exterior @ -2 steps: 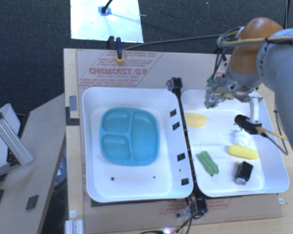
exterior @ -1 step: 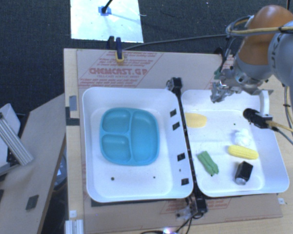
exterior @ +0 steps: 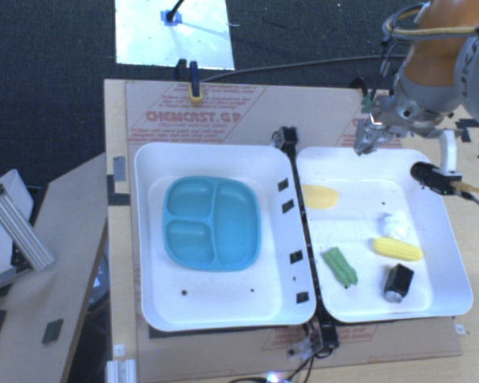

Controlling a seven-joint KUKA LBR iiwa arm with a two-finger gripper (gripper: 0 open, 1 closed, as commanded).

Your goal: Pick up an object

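In the right bin (exterior: 367, 311) lie a pale yellow piece (exterior: 320, 197) at the far left, a small white lump (exterior: 397, 226), a yellow corn cob (exterior: 397, 250), a green pod-like piece (exterior: 340, 266) and a small black block (exterior: 397, 282) near the front. My gripper (exterior: 370, 140) hangs over the right bin's far rim, well apart from all of them. Nothing is seen in it.
The left bin (exterior: 156, 294) holds a blue divided plate (exterior: 212, 222). A row of black clips (exterior: 291, 206) runs along the seam between the bins. A blue and yellow clamp (exterior: 194, 82) stands on the board behind the left bin.
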